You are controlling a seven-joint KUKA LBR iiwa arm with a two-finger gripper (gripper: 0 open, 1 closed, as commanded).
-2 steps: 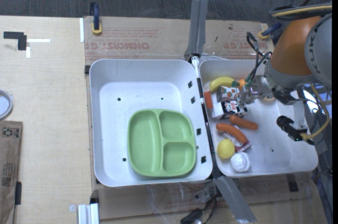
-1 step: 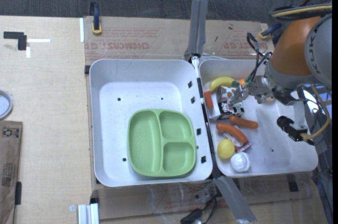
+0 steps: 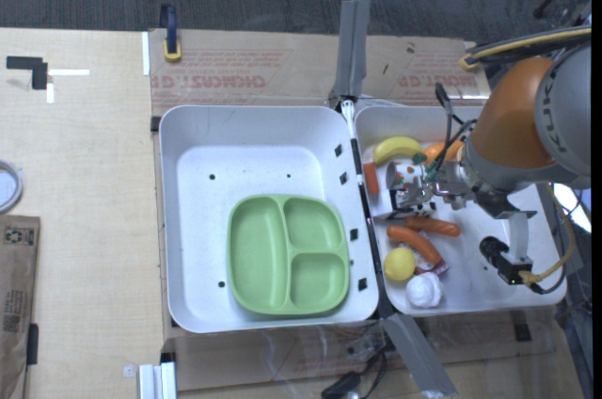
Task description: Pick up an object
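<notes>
In the right bin, tool above hot dogs, beside banana

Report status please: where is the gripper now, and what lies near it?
Gripper low in right bin, finger state unclear. Below it sausages, lemon; banana above. Nothing seen held. Green tray in left bin.

Left bin white, holding a pale green divided plate. Right bin white: yellow banana, yellow lemon, two orange-red sausages, white round item. Arm grey, orange band. Bench light wood; brown cardboard, red print.
</notes>
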